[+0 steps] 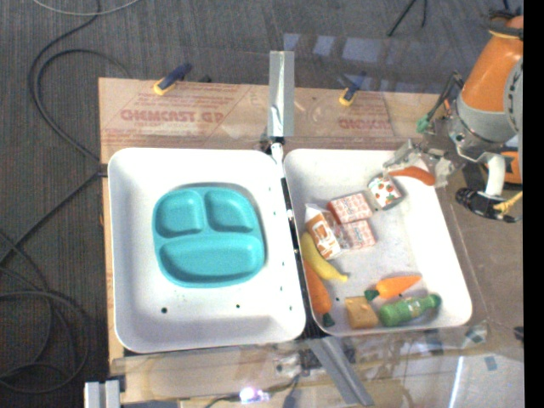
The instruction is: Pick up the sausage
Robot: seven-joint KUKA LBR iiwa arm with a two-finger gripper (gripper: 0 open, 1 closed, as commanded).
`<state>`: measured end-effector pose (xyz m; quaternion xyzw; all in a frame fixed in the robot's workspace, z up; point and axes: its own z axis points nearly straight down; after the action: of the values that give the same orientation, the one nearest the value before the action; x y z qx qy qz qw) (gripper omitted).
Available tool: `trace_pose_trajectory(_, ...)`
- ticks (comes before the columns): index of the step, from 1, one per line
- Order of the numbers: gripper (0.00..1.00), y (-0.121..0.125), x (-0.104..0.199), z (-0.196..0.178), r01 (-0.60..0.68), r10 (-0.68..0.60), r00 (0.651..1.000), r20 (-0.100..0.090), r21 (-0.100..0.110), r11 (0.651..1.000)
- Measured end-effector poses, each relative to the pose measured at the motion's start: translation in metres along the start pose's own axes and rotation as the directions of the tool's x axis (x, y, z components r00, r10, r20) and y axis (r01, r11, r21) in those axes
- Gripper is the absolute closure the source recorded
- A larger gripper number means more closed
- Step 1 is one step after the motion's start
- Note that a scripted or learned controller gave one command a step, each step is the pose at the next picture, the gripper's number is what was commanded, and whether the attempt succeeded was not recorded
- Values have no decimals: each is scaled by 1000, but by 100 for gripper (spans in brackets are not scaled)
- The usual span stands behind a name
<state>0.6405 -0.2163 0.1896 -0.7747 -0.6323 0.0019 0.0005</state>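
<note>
The sausage (pixel 414 175) is a short orange-red piece at the far right corner of the right bin (pixel 450 253), close to the bin's rim. My gripper (pixel 415 155) hangs directly over it at the end of the grey arm with the orange band (pixel 495 68). The gripper's metal parts overlap the sausage's top edge. I cannot tell whether the sausage is held or resting against the bin wall.
The right bin also holds a small spotted box (pixel 385 192), pink wrapped packs (pixel 351 219), a banana (pixel 320 260), two carrots (pixel 396 286), a green bottle (pixel 408 309) and a brown block (pixel 360 313). The left bin (pixel 127 253) holds a teal divided tray (pixel 209 233).
</note>
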Motion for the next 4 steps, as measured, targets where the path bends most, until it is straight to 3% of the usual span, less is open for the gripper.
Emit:
trace_pose_trajectory(1, 0, 20, 9, 58, -5, 5, 1000, 1, -6, 1000)
trace_pose_trajectory(2, 0, 0, 20, 99, -141, 141, 990, -5, -1, 990)
trace_pose_trajectory(3, 0, 25, 18, 97, -126, 126, 992, -10, 14, 992)
trace_pose_trajectory(4, 0, 13, 16, 98, -72, 72, 997, -10, -16, 997)
